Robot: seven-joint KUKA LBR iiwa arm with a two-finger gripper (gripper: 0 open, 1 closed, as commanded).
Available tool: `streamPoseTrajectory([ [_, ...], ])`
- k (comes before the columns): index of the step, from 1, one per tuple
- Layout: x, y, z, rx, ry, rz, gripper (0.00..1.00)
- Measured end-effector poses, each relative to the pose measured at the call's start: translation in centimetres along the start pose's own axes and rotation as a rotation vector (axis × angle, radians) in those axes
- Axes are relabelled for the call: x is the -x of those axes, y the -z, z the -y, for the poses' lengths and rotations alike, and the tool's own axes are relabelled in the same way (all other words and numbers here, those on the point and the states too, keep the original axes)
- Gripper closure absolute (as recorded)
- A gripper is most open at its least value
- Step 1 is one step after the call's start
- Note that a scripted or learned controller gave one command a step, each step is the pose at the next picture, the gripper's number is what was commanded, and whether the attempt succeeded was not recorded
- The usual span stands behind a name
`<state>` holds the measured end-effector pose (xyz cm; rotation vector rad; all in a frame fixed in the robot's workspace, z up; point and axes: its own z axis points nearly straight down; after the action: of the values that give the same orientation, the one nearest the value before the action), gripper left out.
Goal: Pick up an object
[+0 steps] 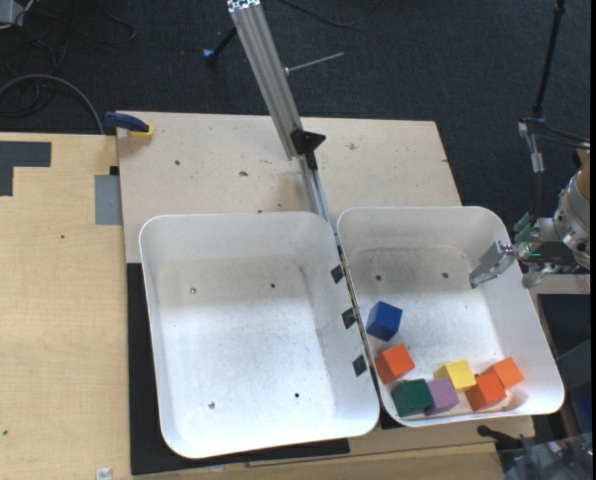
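While hand [490, 265] hovers (grip state unclear), blue cube [383, 320] lies well apart, lower left.

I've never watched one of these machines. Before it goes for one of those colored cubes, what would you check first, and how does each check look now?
1. Cubes are in the right bin: ok.
2. Blue cube stands apart from the others, easy to single out: ok.
3. Green cube and purple cube are free to grab: not ok, they touch.
4. Gripper is above the right bin's far right rim, away from the cubes: ok.
5. Gripper carries nothing: cannot tell.
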<state>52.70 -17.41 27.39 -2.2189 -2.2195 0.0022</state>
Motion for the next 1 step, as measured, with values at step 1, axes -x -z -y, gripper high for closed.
streamPoseTrajectory([
  [1, -3.97, 2.22, 2.56, 0.000, 0.004, -0.002, 0.00],
])
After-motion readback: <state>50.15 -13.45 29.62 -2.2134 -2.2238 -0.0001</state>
